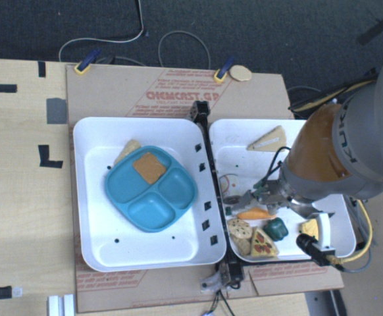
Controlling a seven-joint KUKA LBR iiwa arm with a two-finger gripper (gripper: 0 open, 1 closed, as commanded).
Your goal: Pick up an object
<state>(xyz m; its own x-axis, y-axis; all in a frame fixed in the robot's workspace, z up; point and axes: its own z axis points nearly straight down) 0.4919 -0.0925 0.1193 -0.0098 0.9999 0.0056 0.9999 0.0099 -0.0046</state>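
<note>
My gripper hangs low in the right bin, at its front middle, under the grey and orange arm. Just below it lies an orange carrot-like piece. Close by at the bin's front are a speckled cookie, a pizza slice, a dark green cup-like object and a yellow piece. A pale wedge lies at the back of the bin. I see nothing lifted off the bin floor.
The left bin holds a blue divided plate with a brown square on it and a tan piece at its back edge. A black divider runs between the bins.
</note>
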